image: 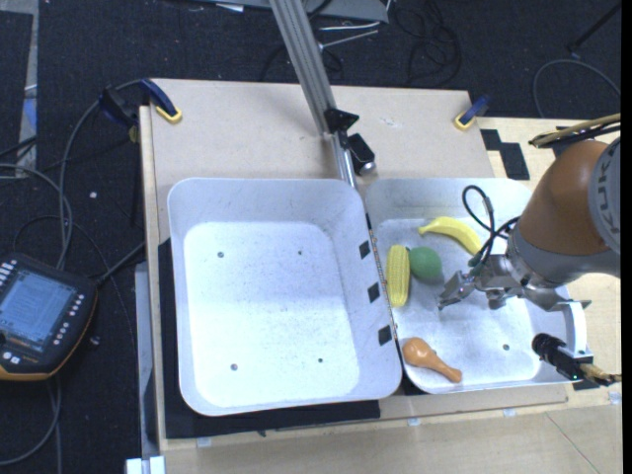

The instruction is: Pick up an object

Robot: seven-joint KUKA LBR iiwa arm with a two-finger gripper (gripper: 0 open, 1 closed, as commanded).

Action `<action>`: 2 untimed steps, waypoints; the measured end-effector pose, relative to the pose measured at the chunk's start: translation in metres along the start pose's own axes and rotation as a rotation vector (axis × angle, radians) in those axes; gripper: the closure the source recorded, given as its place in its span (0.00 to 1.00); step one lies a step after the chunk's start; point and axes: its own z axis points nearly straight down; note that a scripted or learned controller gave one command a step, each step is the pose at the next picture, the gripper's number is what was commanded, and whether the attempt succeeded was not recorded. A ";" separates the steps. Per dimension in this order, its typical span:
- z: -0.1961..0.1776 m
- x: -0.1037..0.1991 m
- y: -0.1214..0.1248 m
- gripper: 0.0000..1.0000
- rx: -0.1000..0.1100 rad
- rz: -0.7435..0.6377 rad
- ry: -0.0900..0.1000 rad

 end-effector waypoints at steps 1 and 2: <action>-0.012 0.000 0.001 1.00 -0.004 0.000 -0.001; -0.073 0.003 0.007 1.00 -0.009 -0.001 -0.002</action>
